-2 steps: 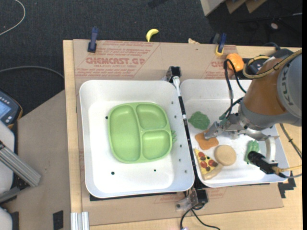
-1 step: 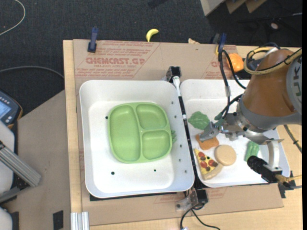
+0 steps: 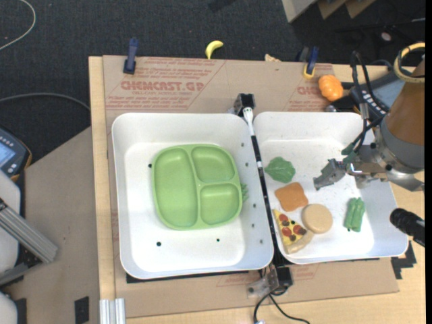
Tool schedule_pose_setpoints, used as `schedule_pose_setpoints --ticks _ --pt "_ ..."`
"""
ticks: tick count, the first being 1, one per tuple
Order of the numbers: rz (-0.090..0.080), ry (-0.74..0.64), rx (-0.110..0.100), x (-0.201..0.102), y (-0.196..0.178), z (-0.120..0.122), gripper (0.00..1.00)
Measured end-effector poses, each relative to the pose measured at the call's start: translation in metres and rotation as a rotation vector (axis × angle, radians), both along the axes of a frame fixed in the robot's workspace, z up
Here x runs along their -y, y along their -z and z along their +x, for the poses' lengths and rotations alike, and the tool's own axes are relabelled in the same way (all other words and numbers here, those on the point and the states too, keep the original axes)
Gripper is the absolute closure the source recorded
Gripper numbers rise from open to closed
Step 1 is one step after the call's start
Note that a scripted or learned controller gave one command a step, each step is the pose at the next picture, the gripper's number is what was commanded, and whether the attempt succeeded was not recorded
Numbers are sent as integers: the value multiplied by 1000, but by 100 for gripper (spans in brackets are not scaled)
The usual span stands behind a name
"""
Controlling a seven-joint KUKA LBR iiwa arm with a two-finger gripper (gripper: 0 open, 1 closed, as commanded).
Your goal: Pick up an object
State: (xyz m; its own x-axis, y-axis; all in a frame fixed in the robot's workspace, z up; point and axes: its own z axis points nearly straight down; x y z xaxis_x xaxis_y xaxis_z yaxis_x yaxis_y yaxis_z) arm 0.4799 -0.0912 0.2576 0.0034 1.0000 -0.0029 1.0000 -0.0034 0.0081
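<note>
The arm's upper part runs off the right edge, and its gripper point(image 3: 329, 174) is too small and dark to make out, so whether it grips anything cannot be told. It hangs over the right bin point(image 3: 310, 122), mid-bin. Near the bin's front edge lie a pizza slice point(image 3: 290, 229), tip toward the back, a round cookie point(image 3: 316, 219), an orange toast point(image 3: 291, 196), a leaf point(image 3: 279, 169) and a green pod point(image 3: 354, 214) lying front-to-back. The left bin point(image 3: 128, 181) holds a green divided plate point(image 3: 196, 185).

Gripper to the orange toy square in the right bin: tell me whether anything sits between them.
Nothing visible does. The gripper hangs over the right bin, up and to the right of the orange square, with bare white bin floor between them. The green leaf lies to the left of that line, the round tan piece below it.
</note>
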Motion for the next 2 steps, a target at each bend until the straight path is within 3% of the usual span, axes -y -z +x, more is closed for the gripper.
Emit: schedule_pose_setpoints --ticks 1,2 --pt "6 -9 -14 -92 76 -1 0" --pt "3 -2 -6 -88 63 0 100"
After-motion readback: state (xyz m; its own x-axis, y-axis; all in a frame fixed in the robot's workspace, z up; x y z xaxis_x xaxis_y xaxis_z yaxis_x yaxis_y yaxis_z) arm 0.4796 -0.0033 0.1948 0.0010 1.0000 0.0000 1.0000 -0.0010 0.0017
